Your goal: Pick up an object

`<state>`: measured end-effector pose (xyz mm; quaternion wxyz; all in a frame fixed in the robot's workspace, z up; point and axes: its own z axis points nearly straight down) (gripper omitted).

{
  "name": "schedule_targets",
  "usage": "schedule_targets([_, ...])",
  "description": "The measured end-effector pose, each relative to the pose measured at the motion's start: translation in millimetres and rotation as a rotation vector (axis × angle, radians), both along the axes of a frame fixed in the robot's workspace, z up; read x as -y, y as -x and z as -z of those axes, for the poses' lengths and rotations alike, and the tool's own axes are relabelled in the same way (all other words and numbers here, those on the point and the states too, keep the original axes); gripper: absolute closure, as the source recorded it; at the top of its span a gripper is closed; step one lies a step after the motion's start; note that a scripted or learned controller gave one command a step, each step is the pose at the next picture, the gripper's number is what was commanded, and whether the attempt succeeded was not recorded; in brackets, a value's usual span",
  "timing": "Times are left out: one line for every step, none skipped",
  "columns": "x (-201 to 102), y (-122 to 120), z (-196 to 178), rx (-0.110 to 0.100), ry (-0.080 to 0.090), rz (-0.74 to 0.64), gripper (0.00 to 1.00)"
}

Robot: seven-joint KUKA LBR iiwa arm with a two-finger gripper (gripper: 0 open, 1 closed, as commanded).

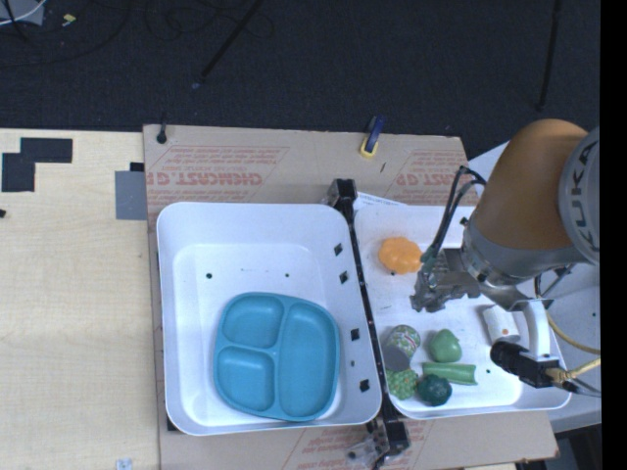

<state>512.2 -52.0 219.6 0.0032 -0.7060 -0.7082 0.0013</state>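
Gripper: two-finger gripper [427, 297] low over the right white bin [490, 392]; how far open it is cannot be told, nothing seen in its hold.
Nearest target: orange rounded toy fruit [400, 255], upper left of that bin, just beside the gripper.
Handling: likely light, smooth, prone to roll; grasp across its widest middle.
Others: green rounded pieces [446, 346] clustered along the bin's front.
Left bin: blue divided plastic tray [276, 355].

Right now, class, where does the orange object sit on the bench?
The orange object lies in the right-hand bin, near its upper left corner, just left of the tool and above the cluster of green items.
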Motion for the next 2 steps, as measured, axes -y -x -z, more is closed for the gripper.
schedule_targets([-44.1,27.8,-17.8,0.002,0.000,-0.001,1.00])
schedule_targets([-41.0,29.7,-15.9,0.002,0.002,0.004,1.00])
